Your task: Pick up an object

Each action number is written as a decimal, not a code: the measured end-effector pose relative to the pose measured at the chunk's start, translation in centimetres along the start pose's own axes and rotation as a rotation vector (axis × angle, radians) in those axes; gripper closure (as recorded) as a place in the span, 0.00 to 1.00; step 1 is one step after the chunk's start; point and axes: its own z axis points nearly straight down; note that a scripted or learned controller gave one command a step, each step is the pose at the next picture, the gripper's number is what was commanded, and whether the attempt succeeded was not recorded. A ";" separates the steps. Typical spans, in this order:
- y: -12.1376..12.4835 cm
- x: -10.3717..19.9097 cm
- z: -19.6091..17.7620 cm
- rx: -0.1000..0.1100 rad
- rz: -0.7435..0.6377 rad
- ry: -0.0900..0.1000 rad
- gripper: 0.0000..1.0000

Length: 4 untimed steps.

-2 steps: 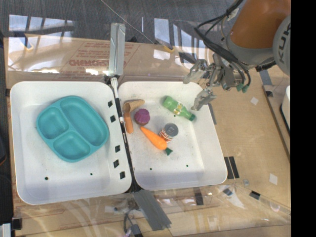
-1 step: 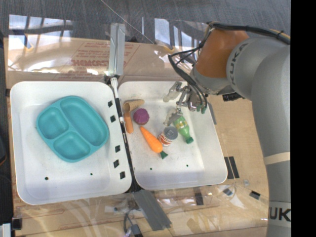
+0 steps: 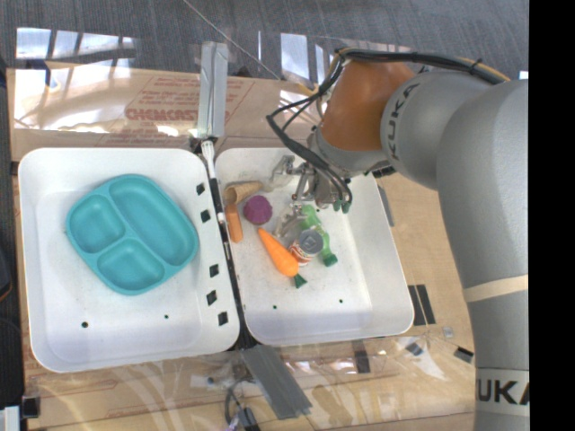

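In the right-hand shallow white bin (image 3: 359, 308), near the middle of the frame, lies a cluster of toy food: an orange plastic carrot (image 3: 279, 252) with a green tip, a round purple ball (image 3: 257, 209), a tan cone (image 3: 241, 191), a small silver-topped can (image 3: 308, 243) and a green leafy piece (image 3: 316, 225). The metal two-finger gripper (image 3: 301, 187) hangs just above the cluster (whether it is clenched or released, I cannot tell). A turquoise divided plate (image 3: 132, 233) sits in the left bin (image 3: 54, 330).

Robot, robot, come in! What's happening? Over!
Gripper low in right bin, among toys. Carrot, purple ball loose beside it. Blue tray in left bin.
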 end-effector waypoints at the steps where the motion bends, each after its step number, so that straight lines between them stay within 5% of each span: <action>1: 0.2 -0.2 -1.2 0.002 -0.007 -0.004 1.00; 2: 6.6 3.2 -10.3 0.000 0.325 -0.009 1.00; 3: 11.6 11.8 -9.9 0.000 0.532 0.000 1.00; 4: 12.7 16.0 -9.9 0.001 0.342 0.001 1.00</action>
